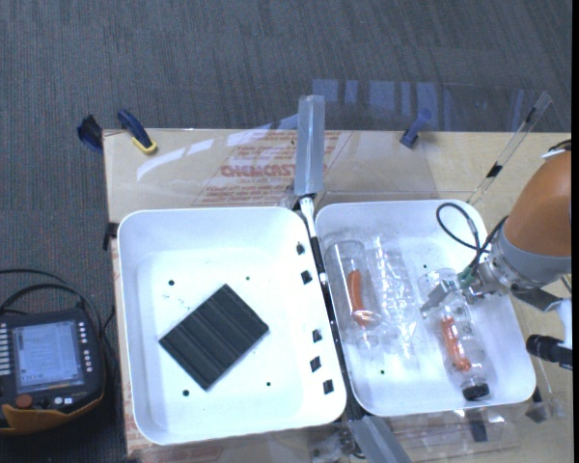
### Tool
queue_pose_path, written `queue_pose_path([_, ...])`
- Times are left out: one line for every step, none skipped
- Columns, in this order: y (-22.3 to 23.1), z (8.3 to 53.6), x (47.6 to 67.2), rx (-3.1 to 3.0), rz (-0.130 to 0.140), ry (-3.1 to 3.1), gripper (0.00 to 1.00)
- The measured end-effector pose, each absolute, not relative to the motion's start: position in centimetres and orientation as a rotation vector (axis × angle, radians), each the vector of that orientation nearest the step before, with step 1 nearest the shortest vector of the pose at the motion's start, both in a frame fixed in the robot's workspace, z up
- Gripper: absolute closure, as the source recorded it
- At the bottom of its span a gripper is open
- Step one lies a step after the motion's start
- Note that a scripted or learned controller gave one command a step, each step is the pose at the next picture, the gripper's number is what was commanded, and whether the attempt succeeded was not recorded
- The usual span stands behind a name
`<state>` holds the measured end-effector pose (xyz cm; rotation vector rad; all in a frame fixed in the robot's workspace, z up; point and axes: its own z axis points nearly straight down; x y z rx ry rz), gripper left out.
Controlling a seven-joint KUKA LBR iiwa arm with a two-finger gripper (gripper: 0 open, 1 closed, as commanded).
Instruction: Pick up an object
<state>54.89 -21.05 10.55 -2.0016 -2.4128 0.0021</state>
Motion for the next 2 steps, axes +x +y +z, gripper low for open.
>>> queue_pose_path([-21.0,9.0,53.9,-1.963,-0.006,-2.456,0.0])
queue_pose_path([-21.1,8.8,50.4,-1.911,-0.003,-2.491,0.0])
